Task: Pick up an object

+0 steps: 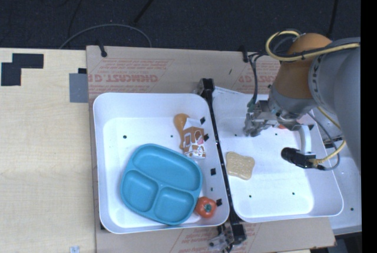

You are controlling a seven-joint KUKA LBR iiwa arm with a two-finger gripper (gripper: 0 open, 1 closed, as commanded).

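The arm reaches in from the right and hangs over the right bin (330, 210), its gripper (257, 123) low over the far left part of that bin's floor. The step in hand looks like the approach: nothing lies between the fingers as far as the view shows, and whether they stand wide or narrow I cannot tell, since the wrist and its cables cover them from above. The nearest candidate is the piece of toast (240, 165), lying flat in the right bin, near the divider and nearer the camera than the gripper, apart from it. The next move would call for a shift toward the near side, a descent square over the toast, and a closing grip across its thin edges, which may slip on so flat a thing. In the left bin (109, 128) lie a blue divided plate (160, 183), a small tomato (205, 207) just beside its near right corner, and a patterned packet (194, 142) touching a tan item (181, 123) that is hard to make out.
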